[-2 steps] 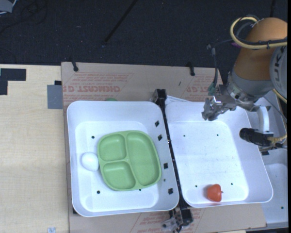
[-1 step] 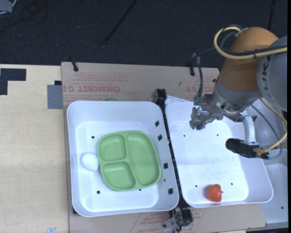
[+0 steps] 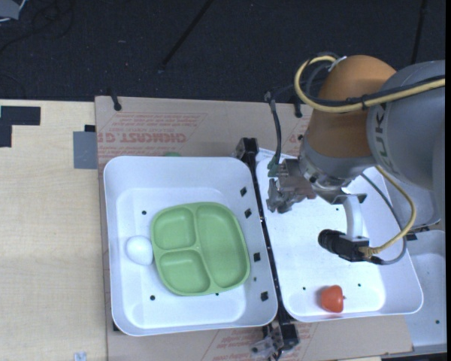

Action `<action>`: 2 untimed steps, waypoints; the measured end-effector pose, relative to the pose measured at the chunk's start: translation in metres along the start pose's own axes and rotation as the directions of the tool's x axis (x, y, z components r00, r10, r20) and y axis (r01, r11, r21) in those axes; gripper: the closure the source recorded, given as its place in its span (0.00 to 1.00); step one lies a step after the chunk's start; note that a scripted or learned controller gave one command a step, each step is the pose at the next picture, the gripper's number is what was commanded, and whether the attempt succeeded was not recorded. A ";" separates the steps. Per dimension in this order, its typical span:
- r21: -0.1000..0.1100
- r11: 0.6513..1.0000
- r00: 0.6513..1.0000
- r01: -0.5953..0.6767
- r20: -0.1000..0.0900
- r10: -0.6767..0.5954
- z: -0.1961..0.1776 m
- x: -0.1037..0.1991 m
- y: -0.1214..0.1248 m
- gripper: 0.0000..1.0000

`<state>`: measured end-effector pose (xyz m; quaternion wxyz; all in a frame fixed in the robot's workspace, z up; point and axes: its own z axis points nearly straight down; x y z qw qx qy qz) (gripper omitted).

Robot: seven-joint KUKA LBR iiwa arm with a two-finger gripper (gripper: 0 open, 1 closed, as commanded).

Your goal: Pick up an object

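Camera view: jaws [image 3: 279, 201] hung over right bin [image 3: 391, 295], near its inner wall; opening could not be told, nothing seen held. Red object [image 3: 331, 298] lay well below and right of jaws, apart. Green divided plate [image 3: 200, 247] and white ball [image 3: 139, 250], touching, sat left of jaws in left bin [image 3: 128, 194].

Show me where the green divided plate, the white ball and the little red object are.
green divided plate [image 3: 201, 248]: camera view, on the ridge where its compartments meet.
white ball [image 3: 139, 250]: camera view, on its middle.
little red object [image 3: 331, 298]: camera view, on its rounded top.
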<state>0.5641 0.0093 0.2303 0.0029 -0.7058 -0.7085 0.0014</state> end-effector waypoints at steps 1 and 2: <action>-0.001 1.000 1.000 0.001 0.000 -0.001 -0.007 0.045 -0.014 1.00; 0.001 1.000 1.000 -0.001 0.002 0.001 0.006 0.091 -0.020 1.00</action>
